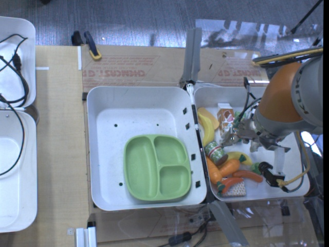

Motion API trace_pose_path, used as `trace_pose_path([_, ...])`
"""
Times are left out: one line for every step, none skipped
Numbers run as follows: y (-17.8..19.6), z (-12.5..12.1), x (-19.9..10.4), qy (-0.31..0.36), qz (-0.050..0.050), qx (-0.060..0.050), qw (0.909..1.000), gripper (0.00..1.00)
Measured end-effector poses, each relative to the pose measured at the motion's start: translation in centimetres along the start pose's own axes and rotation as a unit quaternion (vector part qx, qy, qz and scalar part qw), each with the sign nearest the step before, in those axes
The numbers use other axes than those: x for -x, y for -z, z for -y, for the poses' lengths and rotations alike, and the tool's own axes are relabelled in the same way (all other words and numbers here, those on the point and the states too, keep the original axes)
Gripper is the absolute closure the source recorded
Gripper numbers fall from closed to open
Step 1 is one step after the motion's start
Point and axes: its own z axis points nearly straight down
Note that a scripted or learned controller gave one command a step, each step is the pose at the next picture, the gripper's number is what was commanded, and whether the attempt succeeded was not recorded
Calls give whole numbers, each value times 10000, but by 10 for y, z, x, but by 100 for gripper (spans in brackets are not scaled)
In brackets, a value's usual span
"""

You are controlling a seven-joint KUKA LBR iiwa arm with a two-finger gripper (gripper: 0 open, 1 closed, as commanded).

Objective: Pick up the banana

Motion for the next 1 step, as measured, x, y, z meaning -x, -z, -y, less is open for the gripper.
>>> trace_pose_path([-9,33,29,31,-10,1,10000,0])
